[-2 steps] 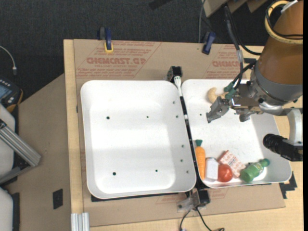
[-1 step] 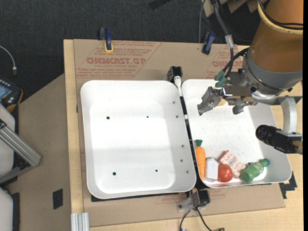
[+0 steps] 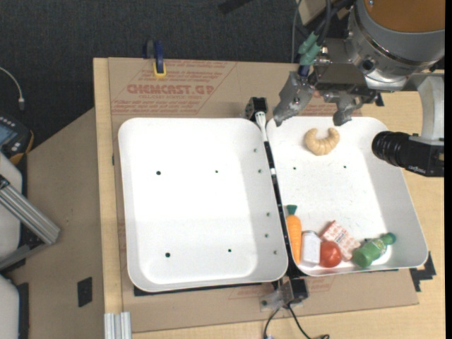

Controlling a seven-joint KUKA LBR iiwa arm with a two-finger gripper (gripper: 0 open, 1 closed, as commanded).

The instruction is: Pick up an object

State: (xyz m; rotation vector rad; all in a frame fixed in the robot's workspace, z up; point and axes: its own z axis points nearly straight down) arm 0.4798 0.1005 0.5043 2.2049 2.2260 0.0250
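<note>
Now the arm (image 3: 395, 13) comes in from the upper right, and its big grey body with the orange band hangs over the far end of the right bin (image 3: 395, 189). The wrist points down and a little toward the left. Under it the gripper (image 3: 311, 115) is spread open: one finger (image 3: 288, 104) reaches down near the far left corner of the right bin, close to the divider between the two bins, and the other finger (image 3: 343, 113) stands apart from it on the right. Nothing is between them.

The croissant (image 3: 322, 140) lies on the white floor of the right bin, just below the open fingers and not touching them, a bit nearer to the right finger.

At the near end of the same bin several small things are crowded together. A carrot (image 3: 294, 232) lies along the left wall, a white box (image 3: 310, 247) is beside it, then a red tomato (image 3: 330, 253), a pink and white packet (image 3: 340, 235) and a green bottle (image 3: 371, 251) lying on its side toward the near right corner.

The left bin (image 3: 134, 189) sits next to it, on a brown cardboard sheet (image 3: 183, 87).
</note>
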